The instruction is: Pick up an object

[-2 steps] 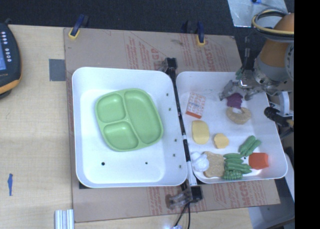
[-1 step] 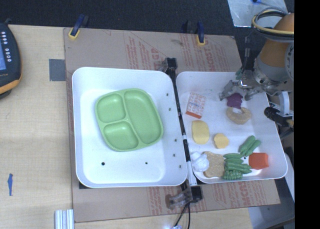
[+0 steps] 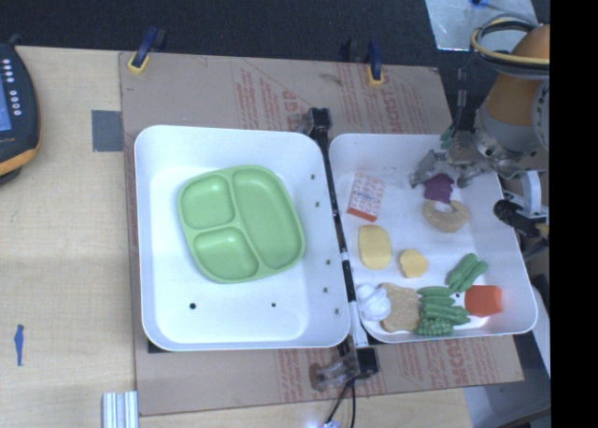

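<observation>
My gripper point(image 3: 450, 172) hangs low over the back of the right bin point(image 3: 523, 272), its fingers point(image 3: 423, 172) spread apart. Just below the fingertips lies a small purple object point(image 3: 437, 188), resting against a tan bread-like piece point(image 3: 447, 218). The fingers are not closed on it. Further forward in the same bin lie a yellow block point(image 3: 375, 247), a small yellow piece point(image 3: 413, 263), green bean pods point(image 3: 464, 272), a red-orange block point(image 3: 483, 300), a slice of toast point(image 3: 402, 307), a white lump point(image 3: 374, 303) and a red-and-white packet point(image 3: 366, 196).
The left bin point(image 3: 159, 305) holds a green divided plate point(image 3: 241, 223). A black clip point(image 3: 320, 121) sits at the back where the bins meet. A handheld pendant point(image 3: 14, 108) lies at the far left of the bench.
</observation>
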Controlling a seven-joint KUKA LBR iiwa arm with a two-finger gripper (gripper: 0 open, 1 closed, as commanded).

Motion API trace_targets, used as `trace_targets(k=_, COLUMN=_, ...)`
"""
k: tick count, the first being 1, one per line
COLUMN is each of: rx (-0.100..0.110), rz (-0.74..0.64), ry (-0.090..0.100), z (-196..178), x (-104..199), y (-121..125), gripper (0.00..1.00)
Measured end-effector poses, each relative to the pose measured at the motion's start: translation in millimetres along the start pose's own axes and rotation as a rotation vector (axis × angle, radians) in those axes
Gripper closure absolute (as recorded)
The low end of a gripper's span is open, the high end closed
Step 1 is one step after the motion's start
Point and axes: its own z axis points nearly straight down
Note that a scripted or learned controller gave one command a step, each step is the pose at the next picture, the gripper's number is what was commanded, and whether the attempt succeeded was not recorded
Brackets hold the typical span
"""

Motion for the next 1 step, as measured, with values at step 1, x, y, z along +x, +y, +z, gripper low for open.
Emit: trace_targets(k=1, rx=0.0, rz=0.0, ry=0.0, z=0.0, x=0.0, y=0.0, gripper=0.0)
